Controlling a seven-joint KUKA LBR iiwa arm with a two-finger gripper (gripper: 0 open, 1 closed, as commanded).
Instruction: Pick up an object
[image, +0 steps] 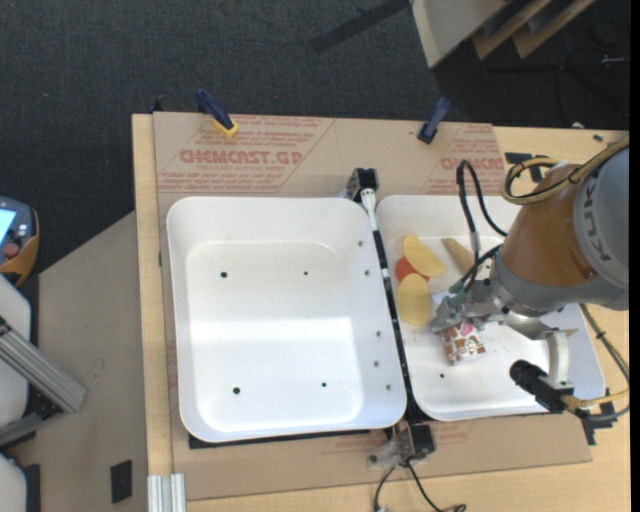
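Down in the right bin (500, 400), the gripper (452, 318) sits low among the small things gathered near the divider, and from where I stand I cannot tell whether it is closed on anything.

Right at its tip lies a small red-and-white patterned object (465, 345), touching or nearly touching the gripper; whether it is actually gripped or only lying beneath is not clear. It appears to rest on the bin floor, so I would judge that nothing has been lifted yet.

Just beside it, toward the divider, lie two yellow pieces (414, 298), one above the other, with a small red piece (404, 268) tucked between them at the left. A tan stick-like piece (458, 252) lies a little further back, apart from the gripper.

Above all this hangs the grey arm with its orange band (545, 240), reaching in from the right, cables looping over it. The left bin (190, 300) stands alongside, and both rest on the desk (250, 150).

By my reckoning the approach is done; the grasp is unconfirmed and the lift remains.
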